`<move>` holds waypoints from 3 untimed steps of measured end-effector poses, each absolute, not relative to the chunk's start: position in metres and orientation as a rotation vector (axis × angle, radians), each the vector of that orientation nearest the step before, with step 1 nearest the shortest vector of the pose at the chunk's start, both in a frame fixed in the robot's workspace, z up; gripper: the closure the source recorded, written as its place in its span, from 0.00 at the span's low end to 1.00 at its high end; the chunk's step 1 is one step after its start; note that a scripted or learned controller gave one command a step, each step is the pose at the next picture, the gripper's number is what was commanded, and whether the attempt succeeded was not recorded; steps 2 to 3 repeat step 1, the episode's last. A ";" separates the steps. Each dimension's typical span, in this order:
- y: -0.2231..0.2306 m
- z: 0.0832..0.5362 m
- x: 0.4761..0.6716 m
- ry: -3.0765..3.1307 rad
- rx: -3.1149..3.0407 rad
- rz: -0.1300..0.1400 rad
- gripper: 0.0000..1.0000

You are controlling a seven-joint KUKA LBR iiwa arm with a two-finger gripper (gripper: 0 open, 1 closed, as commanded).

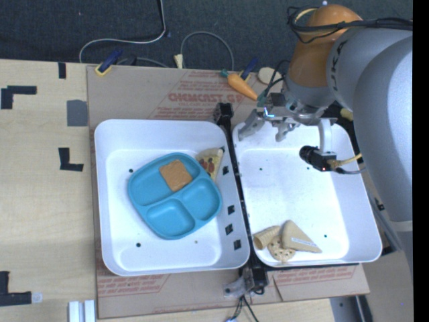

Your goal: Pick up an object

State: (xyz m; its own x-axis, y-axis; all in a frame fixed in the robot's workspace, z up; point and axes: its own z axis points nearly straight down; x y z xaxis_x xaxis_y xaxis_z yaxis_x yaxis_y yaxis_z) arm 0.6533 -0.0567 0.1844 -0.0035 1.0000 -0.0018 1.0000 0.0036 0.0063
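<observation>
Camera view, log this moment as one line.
gripper: above right bin's far edge | holding nothing | blue tray: left bin

Single fixed camera above the bench, looking down at a slant. Near enough that the two white bins take up the middle of the frame: left bin [107, 200], right bin [348, 230], side by side on a cardboard sheet [194, 96]. Far edge of view catches dark floor and cables [157, 19]. Arm [375, 79] enters from the right side, bulking large, being closer to the lens
</observation>
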 end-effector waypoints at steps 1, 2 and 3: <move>-0.056 0.184 0.637 2.221 2.222 -0.004 0.00; -0.056 0.184 0.637 2.221 2.222 -0.004 0.00; -0.056 0.184 0.637 2.221 2.222 -0.004 0.00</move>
